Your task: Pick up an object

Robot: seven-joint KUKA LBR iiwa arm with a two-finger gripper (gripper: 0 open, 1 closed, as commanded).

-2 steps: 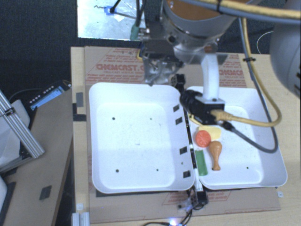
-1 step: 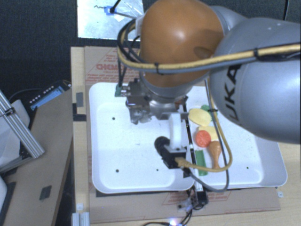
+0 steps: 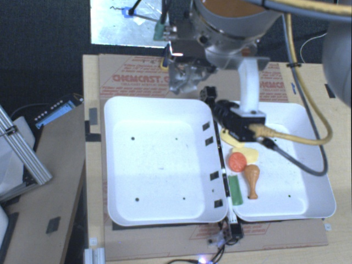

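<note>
The tool (image 3: 185,80) hangs at the far side of the scene, over the far rim of the left bin (image 3: 159,166) near that bin's far right corner, where the white plastic meets the cardboard sheet (image 3: 132,77) with red lettering that lies under both bins. It is blurred and seen from above, so I cannot tell whether it is released or clenched. The things to be picked all lie well apart from it, in the right bin (image 3: 300,188), gathered on that bin's left side close to the wall it shares with the left bin. A red ball (image 3: 237,161) sits there, touching a flat yellow piece (image 3: 250,154) just to its far right. Just near of the ball lies a brown drumstick-shaped toy (image 3: 252,179), its rounded end toward the ball and its thin end pointing to the near side. Left of the drumstick, a green strip (image 3: 235,190) lies lengthwise along the bin's left wall, just beside it. The grey arm (image 3: 242,15) with its orange band reaches in from the right, across the far part of the right bin. The tan surface (image 3: 55,180) shows to the left of the cardboard.
</note>
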